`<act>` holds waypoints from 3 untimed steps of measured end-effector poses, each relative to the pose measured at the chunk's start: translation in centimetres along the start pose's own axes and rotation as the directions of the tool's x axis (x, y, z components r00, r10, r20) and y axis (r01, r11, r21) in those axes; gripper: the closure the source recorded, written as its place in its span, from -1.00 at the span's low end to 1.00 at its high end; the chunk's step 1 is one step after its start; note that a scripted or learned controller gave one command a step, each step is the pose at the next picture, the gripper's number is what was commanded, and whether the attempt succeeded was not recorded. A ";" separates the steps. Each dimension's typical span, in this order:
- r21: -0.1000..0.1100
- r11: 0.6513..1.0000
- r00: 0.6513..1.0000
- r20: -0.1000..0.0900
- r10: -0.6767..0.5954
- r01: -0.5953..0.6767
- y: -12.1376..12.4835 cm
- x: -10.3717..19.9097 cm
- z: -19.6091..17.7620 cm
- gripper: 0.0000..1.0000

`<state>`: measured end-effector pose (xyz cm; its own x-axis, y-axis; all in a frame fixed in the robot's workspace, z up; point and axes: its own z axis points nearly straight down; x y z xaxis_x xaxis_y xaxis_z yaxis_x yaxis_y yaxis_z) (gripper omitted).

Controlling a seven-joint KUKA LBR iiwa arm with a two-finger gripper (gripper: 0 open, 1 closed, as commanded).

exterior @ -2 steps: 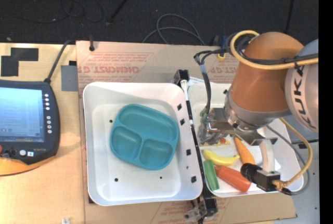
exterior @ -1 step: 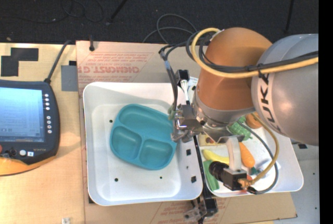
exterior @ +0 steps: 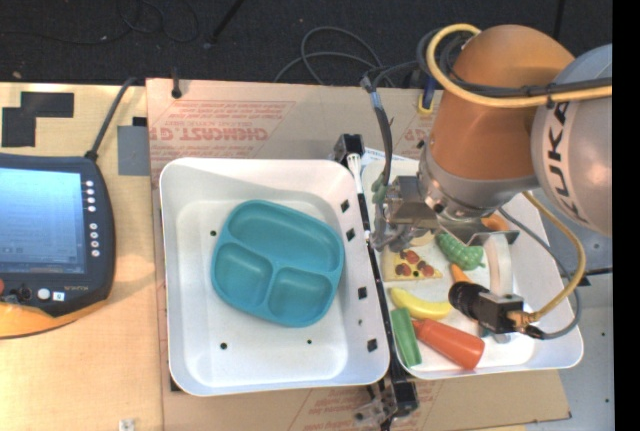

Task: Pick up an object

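My gripper [exterior: 398, 231] hangs low over the left side of the right bin [exterior: 562, 351], under the orange and grey wrist. Just below it lies a toy pizza slice [exterior: 413, 266]. A green pea pod [exterior: 460, 250] lies to the gripper's right, with a small orange piece [exterior: 459, 273] beside it. Nearer the front of the bin are a yellow banana [exterior: 422, 302], a green cucumber [exterior: 404, 337] and a red-orange carrot [exterior: 450, 343]. The wrist hides the back of this bin.
The left bin [exterior: 190, 339] holds a teal divided plate [exterior: 277, 261]. A clipped wall [exterior: 365, 259] separates the two bins, close to the gripper's left. A control pendant with a lit screen [exterior: 45, 234] lies on the bench at far left.
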<state>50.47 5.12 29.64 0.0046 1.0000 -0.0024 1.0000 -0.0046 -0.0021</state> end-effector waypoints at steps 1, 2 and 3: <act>0.005 1.000 1.000 -0.001 -0.005 0.005 -0.1 0.2 -0.9 1.00; 0.010 1.000 1.000 -0.001 -0.008 0.008 -0.1 0.2 -1.8 1.00; 0.014 1.000 1.000 -0.001 -0.007 0.007 4.3 5.8 11.8 1.00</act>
<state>54.74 10.89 17.86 -0.0028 1.0000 -0.0015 0.9999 0.0028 -0.0157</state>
